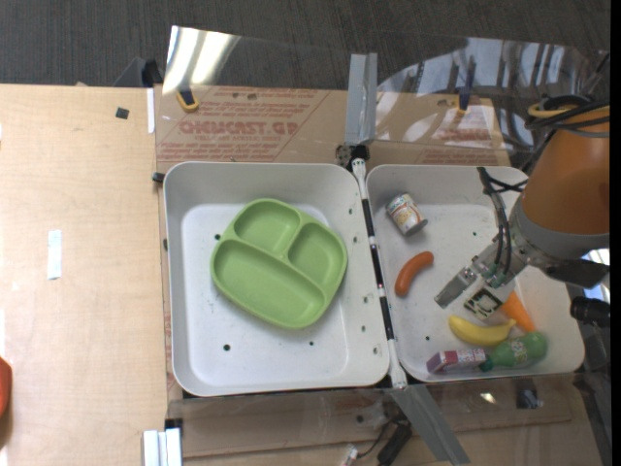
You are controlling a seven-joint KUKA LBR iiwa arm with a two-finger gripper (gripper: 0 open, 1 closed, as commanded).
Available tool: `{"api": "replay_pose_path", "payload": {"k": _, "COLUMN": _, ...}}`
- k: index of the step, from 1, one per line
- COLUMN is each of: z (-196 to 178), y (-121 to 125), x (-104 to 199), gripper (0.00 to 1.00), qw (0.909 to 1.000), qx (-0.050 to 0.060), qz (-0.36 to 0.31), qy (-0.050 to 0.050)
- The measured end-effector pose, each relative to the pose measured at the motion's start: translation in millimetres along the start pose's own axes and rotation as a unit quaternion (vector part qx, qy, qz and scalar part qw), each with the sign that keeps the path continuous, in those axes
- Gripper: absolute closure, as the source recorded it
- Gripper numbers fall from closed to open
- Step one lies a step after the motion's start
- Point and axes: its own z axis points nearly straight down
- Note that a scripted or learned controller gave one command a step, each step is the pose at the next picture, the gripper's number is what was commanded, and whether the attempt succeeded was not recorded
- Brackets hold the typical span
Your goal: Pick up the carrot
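Your end effector [482,294] sits low in right bin [441,183], just above banana [480,331]. Carrot [516,311] lies just right of it, orange tip poking out beside fingers, touching banana's upper edge; you cannot tell whether fingers grip anything or how far apart they stand. Near you also: orange sausage [413,272] mid-bin, small can [406,214] toward back, green bottle [516,351] and pink tube [456,360] along front wall. Left bin [184,260] carries green divided plate [279,262].
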Motion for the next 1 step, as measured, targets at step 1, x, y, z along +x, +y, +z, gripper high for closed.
{"api": "replay_pose_path", "payload": {"k": 1, "z": 81.5, "y": -46.0, "x": -23.9, "gripper": 0.0, "qw": 0.9989, "qx": -0.001, "qz": 0.046, "qy": 0.0}}
